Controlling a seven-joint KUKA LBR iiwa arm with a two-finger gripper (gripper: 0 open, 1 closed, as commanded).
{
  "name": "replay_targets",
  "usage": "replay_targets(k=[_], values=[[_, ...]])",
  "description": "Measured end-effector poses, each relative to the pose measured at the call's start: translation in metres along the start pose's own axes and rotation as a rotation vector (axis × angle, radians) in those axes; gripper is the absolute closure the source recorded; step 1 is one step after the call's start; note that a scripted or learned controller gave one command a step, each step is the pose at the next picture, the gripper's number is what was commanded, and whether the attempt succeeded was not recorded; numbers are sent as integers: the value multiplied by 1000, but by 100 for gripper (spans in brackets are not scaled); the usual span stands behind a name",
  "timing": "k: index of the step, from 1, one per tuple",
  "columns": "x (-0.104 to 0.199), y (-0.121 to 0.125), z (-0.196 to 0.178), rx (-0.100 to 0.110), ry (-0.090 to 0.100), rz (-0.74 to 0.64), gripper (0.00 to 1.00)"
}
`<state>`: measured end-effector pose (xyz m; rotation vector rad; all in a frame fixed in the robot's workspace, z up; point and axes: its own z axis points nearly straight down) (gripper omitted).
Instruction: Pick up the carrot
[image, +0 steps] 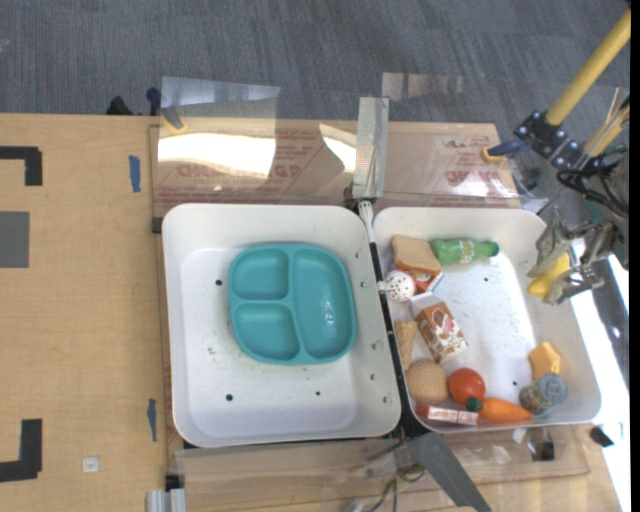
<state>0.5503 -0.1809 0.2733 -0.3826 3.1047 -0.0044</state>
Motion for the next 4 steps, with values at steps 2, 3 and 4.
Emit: replay_targets(k=[2,3,4], values=[[-3,-41,111,-17,16,-329,100],[26,-38,-6,6,-2,-369,100],[-54,-4,86,-14,6,-778,100]])
